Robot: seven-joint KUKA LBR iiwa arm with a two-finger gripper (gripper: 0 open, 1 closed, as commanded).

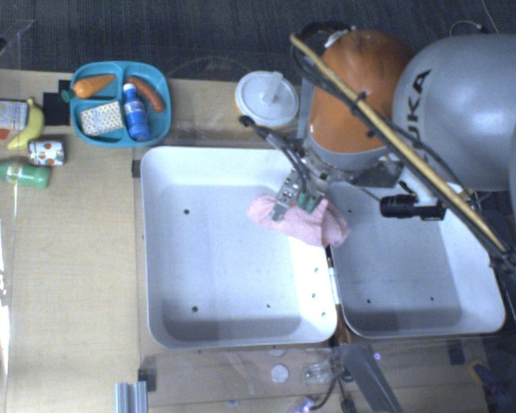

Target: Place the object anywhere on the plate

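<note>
Cloth (303,223), pink and crumpled, lies at the right edge of the left bin (198,256), draped partly over the shared rim toward the right bin (430,291). End effector (294,198) sits directly upon the cloth's upper portion, tips down into the fabric. Whether it is spread or pressed together cannot be determined; the tips are small and merge with the folds, so no hold on the cloth can be confirmed.

Plate (120,101), blue and sectioned, stands on the counter (60,274) beyond the left bin's far left corner, well apart from the cloth. Its sections already carry toy food and a small blue bottle (137,110). A white lidded cup (267,98) stands on the counter between plate and arm (464,110).

Assessment: the pick-up step is in hand; the transfer has not begun. The next move calls for a confirmed pinch on the fabric, a lift high enough to clear the bin wall with the cloth hanging below, then travel left and away to the plate, passing clear of the cup. Limp fabric may slip or trail.
</note>
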